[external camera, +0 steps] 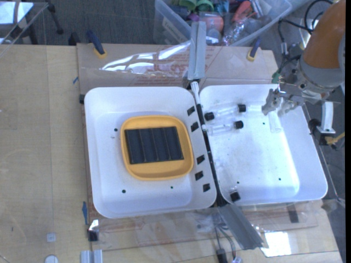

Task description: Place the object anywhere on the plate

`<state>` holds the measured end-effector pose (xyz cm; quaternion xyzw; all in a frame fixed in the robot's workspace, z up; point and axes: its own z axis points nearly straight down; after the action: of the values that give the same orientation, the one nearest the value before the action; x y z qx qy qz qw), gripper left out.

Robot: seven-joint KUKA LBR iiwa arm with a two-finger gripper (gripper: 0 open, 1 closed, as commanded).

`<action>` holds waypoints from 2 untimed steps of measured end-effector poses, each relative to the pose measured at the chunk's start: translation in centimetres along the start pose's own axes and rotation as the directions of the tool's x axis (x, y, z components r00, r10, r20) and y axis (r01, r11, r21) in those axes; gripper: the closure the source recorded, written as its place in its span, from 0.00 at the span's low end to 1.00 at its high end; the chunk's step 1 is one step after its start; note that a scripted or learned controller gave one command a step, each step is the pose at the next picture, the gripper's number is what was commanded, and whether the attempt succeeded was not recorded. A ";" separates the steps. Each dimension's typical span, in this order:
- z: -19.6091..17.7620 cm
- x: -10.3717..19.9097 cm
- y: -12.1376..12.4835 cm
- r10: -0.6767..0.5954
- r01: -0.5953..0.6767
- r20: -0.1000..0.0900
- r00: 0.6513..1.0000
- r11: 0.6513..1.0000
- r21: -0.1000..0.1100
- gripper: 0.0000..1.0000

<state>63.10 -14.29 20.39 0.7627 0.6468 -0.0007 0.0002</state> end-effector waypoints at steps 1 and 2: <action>0.4 5.8 -4.2 -0.246 0.246 -0.003 0.969 0.969 0.001 1.00; 2.0 9.3 -9.8 -0.514 0.514 -0.004 0.858 0.858 0.002 1.00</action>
<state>54.98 -3.47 18.40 0.5627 0.8266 -0.0004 -0.0022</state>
